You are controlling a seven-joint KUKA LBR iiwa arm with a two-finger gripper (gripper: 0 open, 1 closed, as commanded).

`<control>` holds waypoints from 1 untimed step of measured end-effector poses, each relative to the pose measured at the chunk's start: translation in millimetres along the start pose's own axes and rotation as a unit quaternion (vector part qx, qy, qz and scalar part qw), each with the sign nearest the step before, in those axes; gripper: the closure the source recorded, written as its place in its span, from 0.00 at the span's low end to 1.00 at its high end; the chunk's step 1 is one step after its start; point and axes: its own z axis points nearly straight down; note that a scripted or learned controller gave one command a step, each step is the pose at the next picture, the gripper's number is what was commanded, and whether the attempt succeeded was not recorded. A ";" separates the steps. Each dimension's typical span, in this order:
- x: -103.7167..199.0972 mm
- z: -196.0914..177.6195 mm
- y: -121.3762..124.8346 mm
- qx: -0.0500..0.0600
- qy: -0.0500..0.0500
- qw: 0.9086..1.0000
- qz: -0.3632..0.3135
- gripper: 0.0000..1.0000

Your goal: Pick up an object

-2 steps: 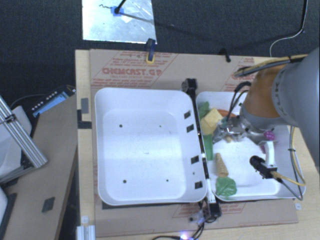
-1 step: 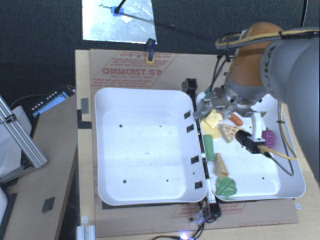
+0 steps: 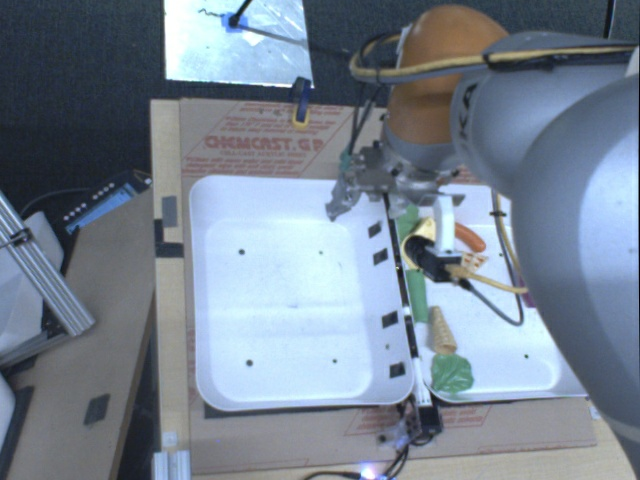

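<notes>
My gripper (image 3: 341, 200) hangs over the back right corner of the left bin (image 3: 250, 298), close to the divider between the bins. Nothing shows in its grasp. The right bin (image 3: 510, 353) holds several objects along its left side. These are a long green piece (image 3: 413, 280), a yellow piece (image 3: 424, 230), an orange carrot-like piece (image 3: 469, 237), a tan cone (image 3: 442, 333) and a green leafy piece (image 3: 452, 373). The arm covers much of the right bin's far side.
Both bins rest on a cardboard sheet (image 3: 255, 138). A yellow and blue clamp (image 3: 300, 103) sits at its back edge. A silver sheet (image 3: 235, 28) lies behind it. A metal rail (image 3: 40, 278) lies off to the left of the bench.
</notes>
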 end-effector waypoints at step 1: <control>11.7 -136.8 56.9 -0.007 -0.001 1.000 0.003 0.00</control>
